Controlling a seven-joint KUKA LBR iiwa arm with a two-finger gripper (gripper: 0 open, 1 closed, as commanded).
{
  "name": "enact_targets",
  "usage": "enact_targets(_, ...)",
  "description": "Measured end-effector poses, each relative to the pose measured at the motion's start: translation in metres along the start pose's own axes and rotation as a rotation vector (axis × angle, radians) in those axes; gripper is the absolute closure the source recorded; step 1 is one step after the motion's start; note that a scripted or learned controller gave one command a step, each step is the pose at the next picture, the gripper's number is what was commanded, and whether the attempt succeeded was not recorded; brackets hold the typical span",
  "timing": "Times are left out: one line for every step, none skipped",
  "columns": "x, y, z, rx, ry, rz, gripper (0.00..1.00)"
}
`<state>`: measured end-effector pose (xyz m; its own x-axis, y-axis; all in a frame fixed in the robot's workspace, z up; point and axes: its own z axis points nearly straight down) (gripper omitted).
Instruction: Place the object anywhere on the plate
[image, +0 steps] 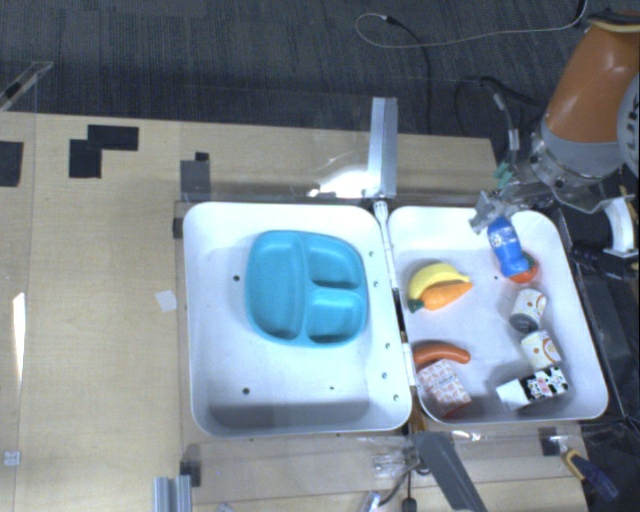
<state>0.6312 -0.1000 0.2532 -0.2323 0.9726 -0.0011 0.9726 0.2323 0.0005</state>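
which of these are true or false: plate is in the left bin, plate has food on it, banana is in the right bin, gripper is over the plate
The blue plate lies in the left bin: true.
The plate has food on it: false, its compartments are bare.
The banana lies in the right bin: true.
The gripper is over the plate: false, it is at the right bin's far edge, by the blue bottle.

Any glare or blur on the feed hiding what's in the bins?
Camera view: bright glare on the bench behind the left bin, near the metal post; blue plate evenly lit and clear; gripper soft and blurred; small items in the right bin slightly fuzzy.
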Motion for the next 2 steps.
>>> enact_targets(0.003,-0.011,-0.041,0.0,-0.001,-0.069,1.0)
enact_targets(0.05,0.002,0.058,0.004,0.002,-0.053,1.0)
